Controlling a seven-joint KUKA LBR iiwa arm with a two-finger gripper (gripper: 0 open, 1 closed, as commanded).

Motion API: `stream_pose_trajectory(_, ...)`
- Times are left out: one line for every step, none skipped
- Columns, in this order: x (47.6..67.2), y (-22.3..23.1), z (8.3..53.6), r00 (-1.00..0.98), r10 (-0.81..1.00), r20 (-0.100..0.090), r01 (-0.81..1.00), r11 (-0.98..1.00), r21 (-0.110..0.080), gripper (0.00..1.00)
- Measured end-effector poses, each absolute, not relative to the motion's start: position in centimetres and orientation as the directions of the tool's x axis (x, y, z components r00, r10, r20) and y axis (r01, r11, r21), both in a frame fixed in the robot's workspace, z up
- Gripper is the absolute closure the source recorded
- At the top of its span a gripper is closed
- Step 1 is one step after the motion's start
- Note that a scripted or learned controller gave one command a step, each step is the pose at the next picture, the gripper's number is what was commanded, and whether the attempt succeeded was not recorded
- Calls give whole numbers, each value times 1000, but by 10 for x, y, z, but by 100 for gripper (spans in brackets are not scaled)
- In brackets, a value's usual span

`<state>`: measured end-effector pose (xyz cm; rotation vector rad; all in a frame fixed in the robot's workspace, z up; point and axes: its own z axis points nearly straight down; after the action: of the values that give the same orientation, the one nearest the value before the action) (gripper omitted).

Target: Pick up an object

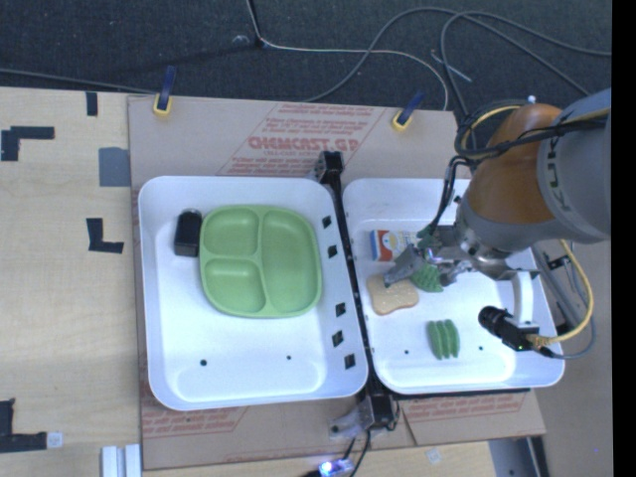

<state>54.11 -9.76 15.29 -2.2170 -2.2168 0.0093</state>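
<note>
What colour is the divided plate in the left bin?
Light green. The divided plate shows clearly in the camera view, lying in the left bin.

Robotics lab or test bench. 2 white bins [159, 296] sit on a cardboard sheet [298, 132] clamped to a wooden bench [60, 306], black tape marks [99, 237] on the wood, loose cables [378, 48] over dark carpet [99, 18]. Industrial grey arm [556, 187] reaches in.
</note>
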Motion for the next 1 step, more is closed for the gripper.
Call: stream_pose_trajectory(532,-98,106,0,1000,1,1000,0,-8,0)
